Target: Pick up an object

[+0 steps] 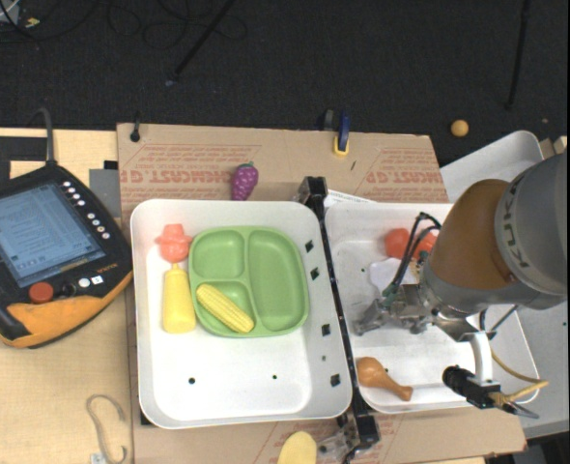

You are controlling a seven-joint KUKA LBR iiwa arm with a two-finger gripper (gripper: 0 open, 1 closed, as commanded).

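Observation:
My gripper (374, 315) hangs low over the middle of the right bin (362, 222), on the bin's left side, below the grey and orange arm (488, 249). A brown toy drumstick (382, 376) lies near that bin's front edge, a little in front of the gripper and apart from it. A red round toy (398, 242) sits toward the back of the bin, partly hidden by the arm and its cables. I see nothing held at the gripper.
The left bin (227, 394) holds a green divided plate (266, 278) with a yellow corn cob (225, 307), a yellow bottle (177, 301) and a pink-red toy (173, 244). Purple grapes (244, 180) lie on the cardboard behind. A teach pendant (43, 249) sits at the left.

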